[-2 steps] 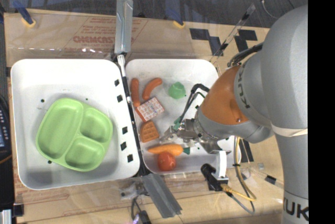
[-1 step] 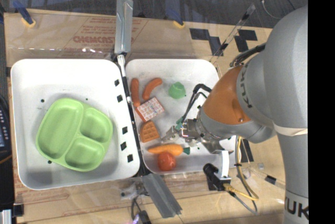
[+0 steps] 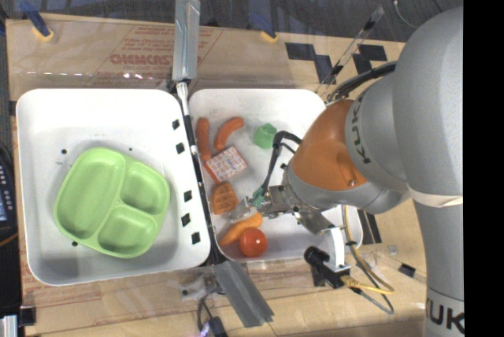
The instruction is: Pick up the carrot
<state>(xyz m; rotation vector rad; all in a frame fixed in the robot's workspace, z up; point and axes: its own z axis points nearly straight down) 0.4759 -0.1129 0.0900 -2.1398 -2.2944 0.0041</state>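
Note:
The carrot [image 3: 239, 231] is an orange, elongated piece lying near the front of the right bin [image 3: 305, 101]. A red tomato [image 3: 253, 243] touches it on the near side. My gripper [image 3: 260, 205] hangs low in the right bin, just above and to the right of the carrot's upper end. It sits under the orange wrist band [image 3: 331, 150]. The arm's bulk covers the right half of that bin.
In the right bin lie two reddish sausages [image 3: 203, 135] [image 3: 229, 130], a green piece [image 3: 265, 136], a checkered red-and-white square [image 3: 227, 164] and a brown waffle-like piece [image 3: 224, 198]. The left bin [image 3: 47, 111] holds a green divided plate [image 3: 112, 203]. A divider [image 3: 191, 170] separates the bins.

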